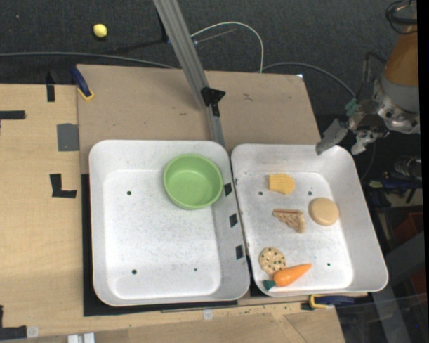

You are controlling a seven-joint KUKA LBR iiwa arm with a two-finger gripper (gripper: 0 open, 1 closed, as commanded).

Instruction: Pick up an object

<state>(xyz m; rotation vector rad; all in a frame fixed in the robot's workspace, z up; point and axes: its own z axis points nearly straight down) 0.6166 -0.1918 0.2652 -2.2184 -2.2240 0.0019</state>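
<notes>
Grey arm (398, 101), orange band, metal hand (347, 136).

Two white bins on the bench, arm at the right edge.

The left bin (111, 227) held a green bowl (193, 181) near its upper right corner. The right bin (357, 225) held a yellow cracker (282, 184), a brown wafer piece (290, 218), a round tan bun (324, 212), a speckled cookie (272, 259) and a carrot (292, 273). The gripper (343, 136) hung just past that bin's upper right corner, holding nothing.

You see a tan counter (33, 209) with two white bins, left bin (104, 227) and right bin (361, 257), side by side.
</notes>
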